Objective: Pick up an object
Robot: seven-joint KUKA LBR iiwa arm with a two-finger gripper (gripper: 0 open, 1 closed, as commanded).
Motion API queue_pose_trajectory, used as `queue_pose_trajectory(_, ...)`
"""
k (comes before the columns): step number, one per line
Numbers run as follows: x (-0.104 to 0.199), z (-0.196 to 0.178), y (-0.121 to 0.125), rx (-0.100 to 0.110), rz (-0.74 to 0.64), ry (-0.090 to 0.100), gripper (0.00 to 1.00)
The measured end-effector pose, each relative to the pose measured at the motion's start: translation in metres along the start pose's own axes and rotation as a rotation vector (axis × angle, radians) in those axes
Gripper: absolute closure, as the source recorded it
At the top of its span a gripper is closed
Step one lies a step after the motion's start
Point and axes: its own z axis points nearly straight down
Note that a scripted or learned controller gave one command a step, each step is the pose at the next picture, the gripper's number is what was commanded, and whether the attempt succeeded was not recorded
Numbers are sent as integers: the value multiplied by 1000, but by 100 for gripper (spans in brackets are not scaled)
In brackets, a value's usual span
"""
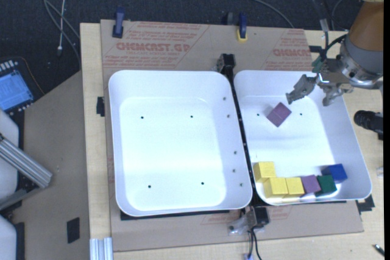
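In the right bin (347,131), a purple block (280,114) lies alone on the white floor near the back. My gripper (314,94) hangs over the back right part of this bin, up and to the right of the purple block and apart from it. Its two fingers (298,92) are spread wide, open, with nothing between them. Along the bin's front edge sits a row of blocks: three yellow ones (277,184), a purple one (311,183), a green one (327,184) and a blue one (335,172).
The left bin (122,149) stands beside the right one, their rims touching in the middle. Both rest on a cardboard sheet (183,45) held by blue clamps (118,22) at the back. Cables run over the dark floor behind.
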Motion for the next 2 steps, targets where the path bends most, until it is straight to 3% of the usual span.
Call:
queue_pose_trajectory(1,2,171,24,13,0,2,0)
queue_pose_trajectory(2,24,164,70,-1,-3,0,0)
